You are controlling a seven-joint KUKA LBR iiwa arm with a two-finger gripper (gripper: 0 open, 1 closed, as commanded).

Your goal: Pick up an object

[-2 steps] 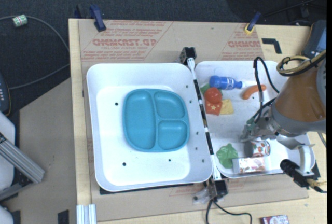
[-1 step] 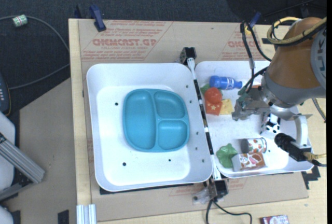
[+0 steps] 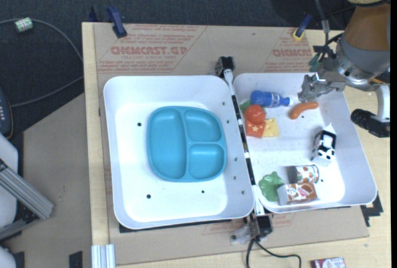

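The orange sausage-shaped toy (image 3: 303, 110) lies in the right bin (image 3: 356, 155), near its far edge, just right of a blue bottle (image 3: 269, 98) and well apart from the black-and-white cow figure (image 3: 324, 145). It is judged to be light, fairly stiff and smooth, so some slipping may be expected; a hold across its narrow middle, with the fingers set square to its length, seems best. Nothing fragile is suggested by its look.

The gripper (image 3: 309, 88) is seen just above the toy's right end, lowered from the grey arm (image 3: 366, 43) that reaches in from the right. The wrist is held steeply downward over the bin's far corner. Nothing is seen between the fingers, and whether the jaws stand open or closed cannot be told from this view. The left bin (image 3: 124, 192) bears a blue divided plate (image 3: 186, 142).
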